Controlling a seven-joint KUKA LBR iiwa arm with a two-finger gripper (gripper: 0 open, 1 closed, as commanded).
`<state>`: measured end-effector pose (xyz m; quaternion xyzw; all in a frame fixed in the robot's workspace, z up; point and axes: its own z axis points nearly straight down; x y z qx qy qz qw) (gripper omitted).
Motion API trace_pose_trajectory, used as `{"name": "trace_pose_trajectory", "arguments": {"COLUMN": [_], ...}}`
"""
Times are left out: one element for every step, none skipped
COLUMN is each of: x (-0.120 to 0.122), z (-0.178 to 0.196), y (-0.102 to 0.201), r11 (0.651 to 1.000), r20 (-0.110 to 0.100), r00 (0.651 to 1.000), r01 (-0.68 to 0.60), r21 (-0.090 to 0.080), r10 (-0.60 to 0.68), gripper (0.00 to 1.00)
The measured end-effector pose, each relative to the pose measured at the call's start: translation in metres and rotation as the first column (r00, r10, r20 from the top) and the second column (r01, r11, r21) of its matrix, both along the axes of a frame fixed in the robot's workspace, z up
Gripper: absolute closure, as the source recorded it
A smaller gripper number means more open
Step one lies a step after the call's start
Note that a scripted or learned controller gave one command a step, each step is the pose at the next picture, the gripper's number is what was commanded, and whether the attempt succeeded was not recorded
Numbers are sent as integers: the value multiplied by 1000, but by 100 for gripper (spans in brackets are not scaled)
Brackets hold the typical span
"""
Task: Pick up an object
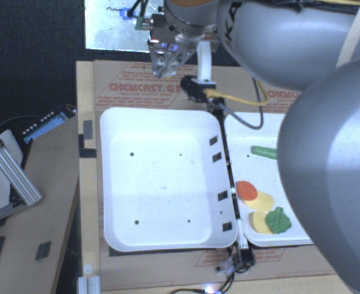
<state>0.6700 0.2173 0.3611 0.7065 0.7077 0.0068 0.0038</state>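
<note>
Now I am hovering my gripper (163, 66) beyond the bench's far edge, finger spread unclear; reaching the toys (262, 207) by the right bin's (253, 237) near edge means clearing the divider.

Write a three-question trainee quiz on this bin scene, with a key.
1. True or false: the orange piece lies in the left bin.
2. Which lies nearest the view's bottom edge? A) green stick B) green leafy piece C) orange piece
3. Fill in: the end effector hangs over the ____ beyond the bins' far rims.

Key: 1. false, it is in the right bin; 2. B; 3. cardboard.
</note>
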Motion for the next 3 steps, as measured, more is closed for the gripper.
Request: {"name": "trace_pose_trajectory", "arguments": {"x": [-1, -34, -46], "z": [79, 169, 175], "y": [14, 17, -6], "r11": [1000, 1000, 1000], "r20": [-5, -4, -13], "r00": [1000, 1000, 1000], "r01": [-5, -6, 1], "r21": [0, 1, -4], "r10": [5, 6, -1], "gripper": [100, 100, 100]}}
